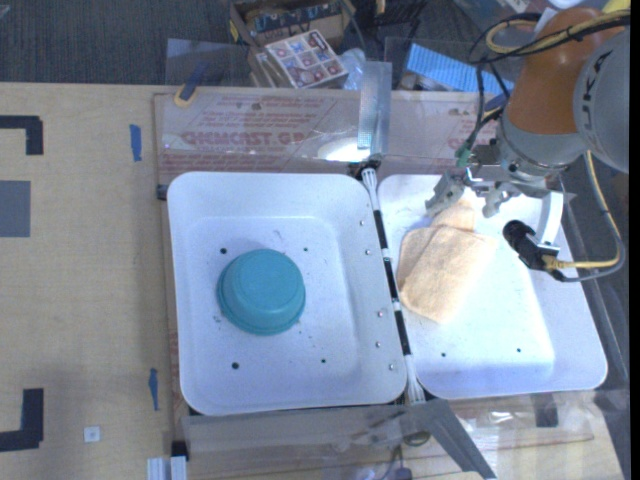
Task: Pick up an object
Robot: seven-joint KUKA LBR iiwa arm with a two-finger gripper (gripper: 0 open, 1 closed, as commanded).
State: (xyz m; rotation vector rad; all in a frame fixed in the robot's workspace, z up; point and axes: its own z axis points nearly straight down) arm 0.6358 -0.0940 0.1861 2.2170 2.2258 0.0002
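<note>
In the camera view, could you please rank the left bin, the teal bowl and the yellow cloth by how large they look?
1. left bin, clearly largest.
2. yellow cloth, in the right bin.
3. teal bowl.
The cloth and the bowl look fairly close; the cloth's upper corner seems lifted at the gripper, so its extent is unsure.

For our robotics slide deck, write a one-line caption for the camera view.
Gripper at the top edge of a tan cloth in the right bin; teal bowl upside down in the left bin.

A pale wooden benchtop point(80, 298) is marked with black tape; beyond it, dark carpet point(90, 18) is strewn with cardboard boxes point(295, 28).
</note>
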